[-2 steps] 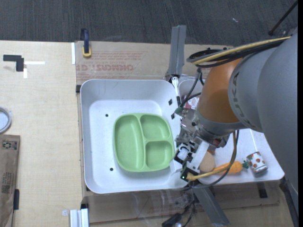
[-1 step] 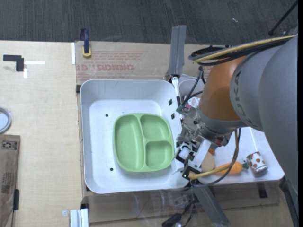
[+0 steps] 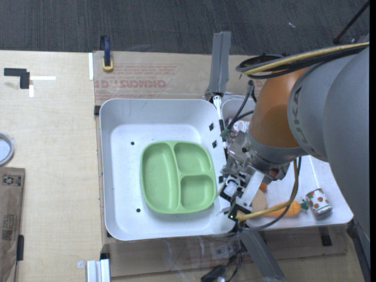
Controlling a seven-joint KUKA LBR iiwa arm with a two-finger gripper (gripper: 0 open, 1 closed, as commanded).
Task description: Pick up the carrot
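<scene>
Where the gripper [image 3: 236, 194] hovers, the carrot [image 3: 283, 209] lies just beside it.

Orange carrot [image 3: 288, 208], grn plate [image 3: 157, 175] (white bin [image 3: 117, 175])

I see my arm [image 3: 335, 110] reaching in from the right and folding steeply downward, its orange band [image 3: 273, 119] turned toward the camera. The wrist [image 3: 264, 154] hides most of the gripper [image 3: 232, 192], which points down and lower left.
</scene>
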